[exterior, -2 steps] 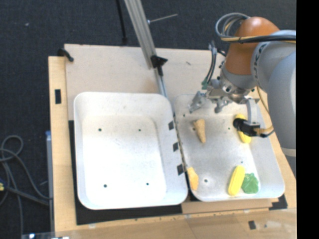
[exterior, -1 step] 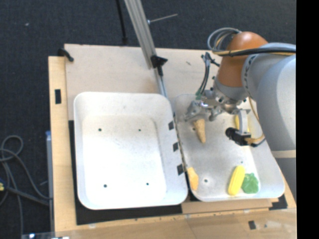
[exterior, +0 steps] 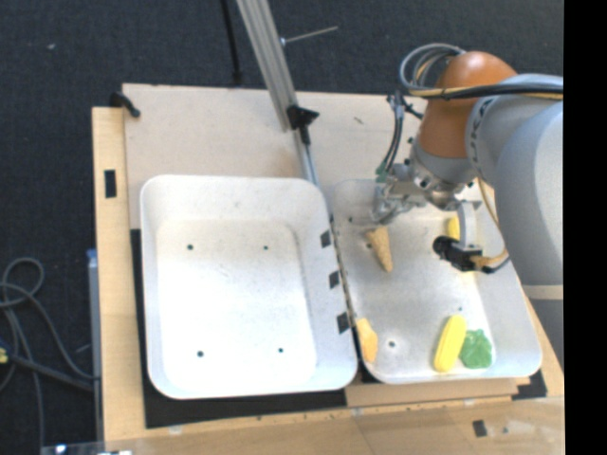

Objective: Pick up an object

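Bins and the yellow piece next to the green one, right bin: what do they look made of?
Right bin and left bin: probably moulded plastic, matte white with fine speckling and rounded corners. Yellow piece: likely plastic or rubber toy food, with saturated colour and a smooth, slightly glossy surface. Green piece: lumpy, possibly soft plastic; too small to tell.

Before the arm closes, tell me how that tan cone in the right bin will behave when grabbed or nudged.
The tan cone lies on its side on the right bin floor, so a nudge would probably roll it in an arc around its narrow tip. Its tapered sides may let it squeeze out of a pinch. It looks small and probably light, likely a toy.
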Controlling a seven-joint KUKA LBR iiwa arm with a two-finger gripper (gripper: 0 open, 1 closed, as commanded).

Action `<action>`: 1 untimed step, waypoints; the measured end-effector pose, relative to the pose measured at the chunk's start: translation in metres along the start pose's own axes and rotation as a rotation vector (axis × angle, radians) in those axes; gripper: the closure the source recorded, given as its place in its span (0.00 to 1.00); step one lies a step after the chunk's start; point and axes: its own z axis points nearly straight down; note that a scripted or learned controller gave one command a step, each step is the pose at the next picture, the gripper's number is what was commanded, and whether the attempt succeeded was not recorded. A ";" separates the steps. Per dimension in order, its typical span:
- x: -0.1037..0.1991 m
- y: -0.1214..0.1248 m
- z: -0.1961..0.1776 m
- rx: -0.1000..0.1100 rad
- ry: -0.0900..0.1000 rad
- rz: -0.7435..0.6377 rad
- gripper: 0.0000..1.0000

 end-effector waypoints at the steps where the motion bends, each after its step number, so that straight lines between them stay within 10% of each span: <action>1: -0.009 0.000 -0.061 -0.002 0.002 -0.001 1.00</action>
